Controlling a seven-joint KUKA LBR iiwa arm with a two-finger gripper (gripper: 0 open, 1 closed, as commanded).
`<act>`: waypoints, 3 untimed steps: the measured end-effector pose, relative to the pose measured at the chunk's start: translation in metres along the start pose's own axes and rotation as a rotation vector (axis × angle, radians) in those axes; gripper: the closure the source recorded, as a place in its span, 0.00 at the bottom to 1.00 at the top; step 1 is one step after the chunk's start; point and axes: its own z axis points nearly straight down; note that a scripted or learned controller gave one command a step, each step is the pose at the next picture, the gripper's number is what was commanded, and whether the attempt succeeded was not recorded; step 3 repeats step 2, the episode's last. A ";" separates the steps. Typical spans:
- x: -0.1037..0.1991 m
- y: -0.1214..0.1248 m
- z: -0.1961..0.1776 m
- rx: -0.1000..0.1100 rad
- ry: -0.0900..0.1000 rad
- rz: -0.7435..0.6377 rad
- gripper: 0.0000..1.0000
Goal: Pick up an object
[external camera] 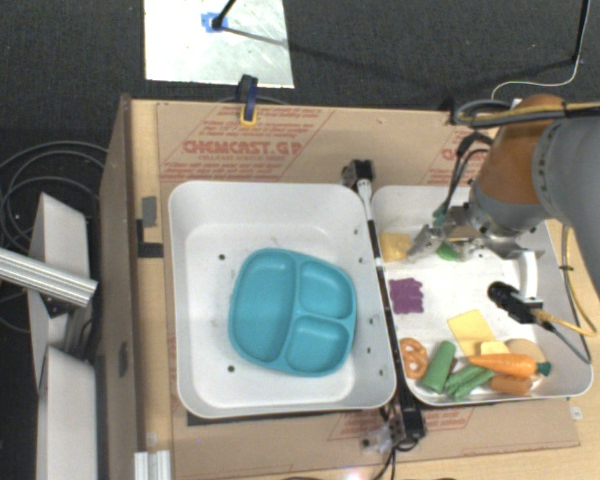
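Jaws look spread, though the view is too coarse to be sure, on my two-finger gripper [442, 236] low in the right white bin [555, 383], straddling a small round green piece [448, 251] beside a pale yellow chunk [396, 245]. I'd centre before closing. My grey arm [570, 173] reaches in from the right, wrist angled down-left.
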 end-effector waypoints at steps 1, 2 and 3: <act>-0.040 0.019 -0.001 -0.004 -0.004 0.008 0.00; -0.038 0.020 -0.012 -0.005 -0.003 0.005 1.00; -0.038 0.020 -0.012 -0.005 -0.003 0.005 1.00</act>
